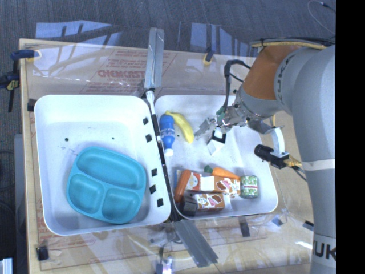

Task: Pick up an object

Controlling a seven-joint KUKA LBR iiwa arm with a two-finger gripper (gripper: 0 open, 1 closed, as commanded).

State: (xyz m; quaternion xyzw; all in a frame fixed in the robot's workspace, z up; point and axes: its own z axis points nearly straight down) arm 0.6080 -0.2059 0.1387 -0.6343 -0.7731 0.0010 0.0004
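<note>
The gripper (215, 131) hovers over the right white bin (268, 201), whether spread or closed I cannot tell; curved yellow banana (183, 127) lies just left.

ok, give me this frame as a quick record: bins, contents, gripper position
left bin: blue divided tray
right bin: blue bottle and banana near the divider; cartons and small can along the near wall
gripper: over the right bin's middle, right of the banana
held object: none visible between the fingers
</note>
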